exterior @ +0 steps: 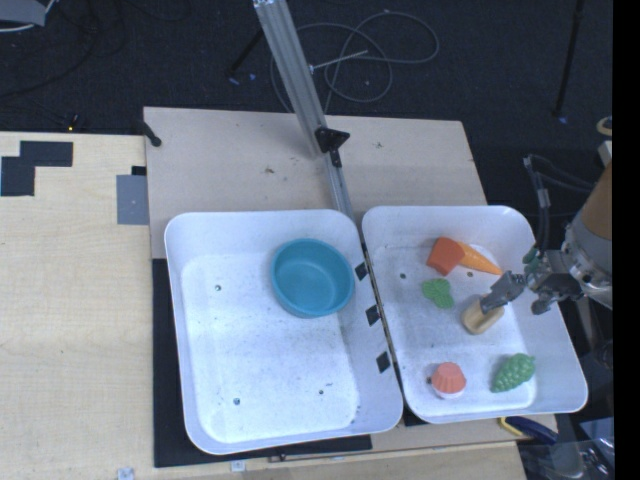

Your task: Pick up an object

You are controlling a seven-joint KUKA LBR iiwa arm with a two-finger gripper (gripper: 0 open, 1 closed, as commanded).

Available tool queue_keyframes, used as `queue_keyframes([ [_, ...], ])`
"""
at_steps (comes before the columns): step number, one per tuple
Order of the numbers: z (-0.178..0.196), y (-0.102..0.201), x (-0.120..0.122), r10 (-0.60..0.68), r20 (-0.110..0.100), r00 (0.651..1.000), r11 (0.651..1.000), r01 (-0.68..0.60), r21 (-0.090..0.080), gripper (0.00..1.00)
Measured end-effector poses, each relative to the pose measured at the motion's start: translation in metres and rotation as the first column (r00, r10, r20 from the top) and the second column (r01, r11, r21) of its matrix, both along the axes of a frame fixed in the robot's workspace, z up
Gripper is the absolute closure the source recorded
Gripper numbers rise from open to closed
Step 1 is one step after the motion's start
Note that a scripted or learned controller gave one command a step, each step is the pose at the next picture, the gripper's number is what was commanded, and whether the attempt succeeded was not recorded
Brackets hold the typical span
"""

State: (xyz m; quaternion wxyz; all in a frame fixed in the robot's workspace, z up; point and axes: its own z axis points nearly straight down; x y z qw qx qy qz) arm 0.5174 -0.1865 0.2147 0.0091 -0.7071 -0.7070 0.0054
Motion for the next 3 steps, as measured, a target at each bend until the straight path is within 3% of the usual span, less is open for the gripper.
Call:
queue_keyframes([
  [1,0.007,0.0,0.002,0.001,0.01,1.0,1.0,-0.001,-0.001,0.0],
  [3,-0.1,0.004,0.012,-0.004,0.005,1.0,1.0,0.004,0.0,0.0],
])
